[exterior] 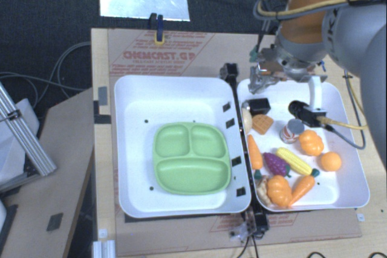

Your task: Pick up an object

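Right bin (351,187) holds the toy food: oranges (311,142), corn (294,161), carrots (302,188), grapes (275,162), cracker (262,124) crowded together. Gripper (261,78) hangs over its far-left corner; can't tell its jaws' state. Green tray (191,158) sits in left bin (139,106).

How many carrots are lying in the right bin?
2. One carrot lies along the right bin's left wall beside the purple grapes; the other carrot lies near the front edge, right of the small pumpkin. More could be hidden under the arm.
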Available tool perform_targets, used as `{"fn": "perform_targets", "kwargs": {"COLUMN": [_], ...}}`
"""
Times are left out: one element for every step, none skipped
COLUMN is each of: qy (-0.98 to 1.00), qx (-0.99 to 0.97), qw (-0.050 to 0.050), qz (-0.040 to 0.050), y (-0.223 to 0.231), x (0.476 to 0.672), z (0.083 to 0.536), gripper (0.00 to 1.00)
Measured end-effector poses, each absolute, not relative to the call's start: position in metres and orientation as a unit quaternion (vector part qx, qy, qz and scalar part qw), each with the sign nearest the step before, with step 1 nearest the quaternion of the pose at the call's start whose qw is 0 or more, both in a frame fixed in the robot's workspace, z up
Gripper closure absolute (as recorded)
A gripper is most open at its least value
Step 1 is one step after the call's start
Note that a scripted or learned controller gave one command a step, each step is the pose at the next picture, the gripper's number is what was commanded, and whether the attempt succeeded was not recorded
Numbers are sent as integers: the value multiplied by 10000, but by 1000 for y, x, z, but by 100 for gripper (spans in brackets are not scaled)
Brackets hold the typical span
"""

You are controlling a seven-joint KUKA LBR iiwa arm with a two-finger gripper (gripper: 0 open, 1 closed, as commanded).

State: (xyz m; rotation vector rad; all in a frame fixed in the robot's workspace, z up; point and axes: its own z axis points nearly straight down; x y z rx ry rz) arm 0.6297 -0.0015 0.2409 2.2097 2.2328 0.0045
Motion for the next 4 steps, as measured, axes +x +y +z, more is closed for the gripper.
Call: {"fn": "perform_targets", "kwargs": {"qy": [7107, 7101, 7094, 7076], "qx": [7035, 7041, 7048, 7066], "qw": [1, -5, 8, 9], "qz": [15, 6, 11, 4], "y": [51, 92, 101, 94], "x": [632, 648, 644, 652], "z": [242, 221, 235, 228], "gripper": [100, 100, 100, 100]}}
